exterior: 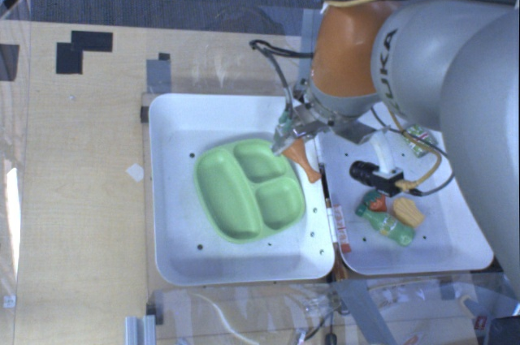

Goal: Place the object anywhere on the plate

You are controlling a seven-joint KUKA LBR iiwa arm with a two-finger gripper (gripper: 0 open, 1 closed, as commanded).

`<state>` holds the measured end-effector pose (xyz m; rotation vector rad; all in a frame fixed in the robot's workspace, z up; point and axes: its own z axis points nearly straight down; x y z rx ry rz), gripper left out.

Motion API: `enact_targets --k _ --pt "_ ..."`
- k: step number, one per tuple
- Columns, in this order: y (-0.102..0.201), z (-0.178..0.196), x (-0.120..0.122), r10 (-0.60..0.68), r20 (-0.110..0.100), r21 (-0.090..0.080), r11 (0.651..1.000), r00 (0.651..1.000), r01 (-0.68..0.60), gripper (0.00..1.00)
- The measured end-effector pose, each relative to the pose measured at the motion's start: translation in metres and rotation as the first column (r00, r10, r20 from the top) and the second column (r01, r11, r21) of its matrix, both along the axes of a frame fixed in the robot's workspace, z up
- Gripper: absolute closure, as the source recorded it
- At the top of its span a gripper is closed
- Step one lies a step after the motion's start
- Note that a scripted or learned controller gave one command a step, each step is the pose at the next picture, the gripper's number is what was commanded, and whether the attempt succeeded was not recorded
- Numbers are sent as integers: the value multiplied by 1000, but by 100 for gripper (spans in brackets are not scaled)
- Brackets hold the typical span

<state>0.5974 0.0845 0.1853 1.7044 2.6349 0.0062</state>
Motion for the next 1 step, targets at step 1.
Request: enact_targets --k 1 --pt "-1 0 0 -1 0 0 1000 1000 1 0"
